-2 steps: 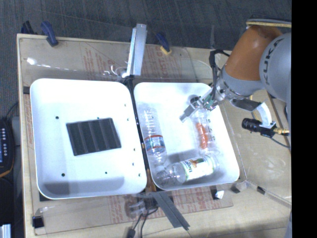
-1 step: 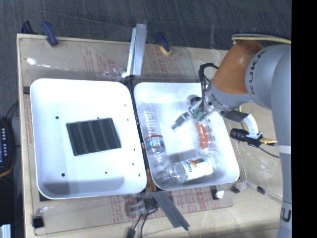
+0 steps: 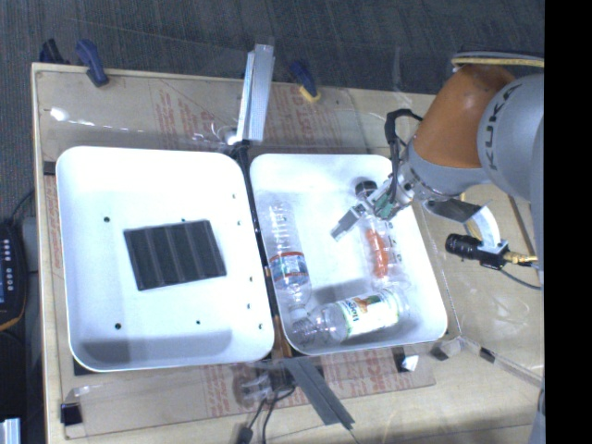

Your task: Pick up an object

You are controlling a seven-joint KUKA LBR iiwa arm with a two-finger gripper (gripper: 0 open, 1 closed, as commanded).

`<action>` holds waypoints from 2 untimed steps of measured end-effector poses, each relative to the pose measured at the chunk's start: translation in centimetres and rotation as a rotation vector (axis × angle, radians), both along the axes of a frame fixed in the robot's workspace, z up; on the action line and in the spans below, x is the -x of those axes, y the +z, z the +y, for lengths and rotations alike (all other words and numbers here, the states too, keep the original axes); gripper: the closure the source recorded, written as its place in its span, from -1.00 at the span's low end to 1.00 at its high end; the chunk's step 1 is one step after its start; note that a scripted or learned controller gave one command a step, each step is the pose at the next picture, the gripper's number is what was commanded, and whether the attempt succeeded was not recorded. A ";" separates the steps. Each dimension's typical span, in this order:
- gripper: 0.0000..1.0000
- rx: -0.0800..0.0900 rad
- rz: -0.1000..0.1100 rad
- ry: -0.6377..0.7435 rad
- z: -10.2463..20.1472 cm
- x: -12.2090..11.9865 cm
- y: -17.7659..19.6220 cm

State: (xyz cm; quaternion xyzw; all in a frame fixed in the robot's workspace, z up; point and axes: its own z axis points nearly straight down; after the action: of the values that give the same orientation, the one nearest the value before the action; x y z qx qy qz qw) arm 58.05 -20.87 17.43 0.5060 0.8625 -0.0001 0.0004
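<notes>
The arm (image 3: 481, 128) reaches into the right bin (image 3: 425, 285), its gripper (image 3: 368, 213) low above an orange-filled bottle (image 3: 379, 251); two more clear bottles (image 3: 289, 265) lie nearby, a black tray (image 3: 175, 253) in the left bin (image 3: 83, 202)

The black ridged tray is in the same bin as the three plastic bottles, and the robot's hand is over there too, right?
Not quite. The camera view shows the black ridged rectangular tray alone in the left white bin. The three clear plastic bottles lie in the right white bin, and the robot's hand is over that right bin, as you said.
</notes>
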 end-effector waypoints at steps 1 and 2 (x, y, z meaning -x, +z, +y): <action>-1.00 0.001 -0.002 0.058 6.1 -1.7 -3.3; -1.00 0.000 0.002 -0.011 0.6 -1.1 -0.8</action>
State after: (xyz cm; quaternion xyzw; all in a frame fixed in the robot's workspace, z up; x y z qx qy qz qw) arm 59.10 -20.27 16.59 0.5109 0.8596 -0.0006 -0.0004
